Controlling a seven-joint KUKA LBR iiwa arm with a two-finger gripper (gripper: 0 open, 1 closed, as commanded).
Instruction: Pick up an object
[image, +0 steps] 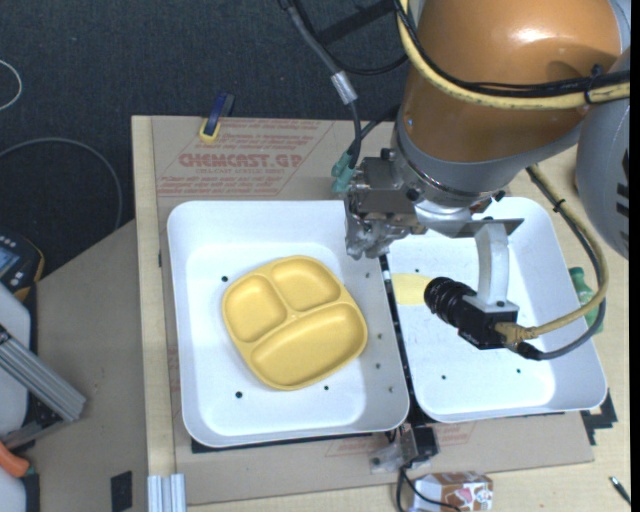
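A yellow divided plate (292, 320) with three compartments lies flat in the left bin (190, 300), slightly turned. In the right bin (540, 385) a flat pale yellow piece (409, 289) lies near the left wall, partly hidden by the arm's hardware. A green object (584, 290) sits at the right bin's far right edge. My gripper (364, 240) hangs over the divide between the two bins, near their back edge, just beyond the plate's upper right rim. Nothing can be seen held in it.
A black cylinder (462, 311) with a yellow cable (565, 318) is mounted on the wrist and hangs over the right bin. A cardboard sheet (240, 155) lies under both bins, with a blue and yellow clip (213, 117) at its back edge.
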